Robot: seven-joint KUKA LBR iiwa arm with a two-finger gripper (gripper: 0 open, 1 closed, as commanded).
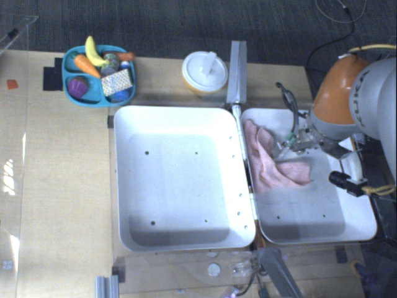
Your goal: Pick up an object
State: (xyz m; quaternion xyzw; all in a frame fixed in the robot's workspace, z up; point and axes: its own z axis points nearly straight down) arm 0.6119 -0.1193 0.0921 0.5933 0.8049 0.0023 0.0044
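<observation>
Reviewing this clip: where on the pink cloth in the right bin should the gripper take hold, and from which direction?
Probably best at the raised fold near the middle of the pink cloth, coming straight down from above. The cloth lies crumpled and mostly flat along the left side of the right bin, so a bunched ridge gives something to pinch; its flat edges likely would not. The gripper is already beside it.
</observation>
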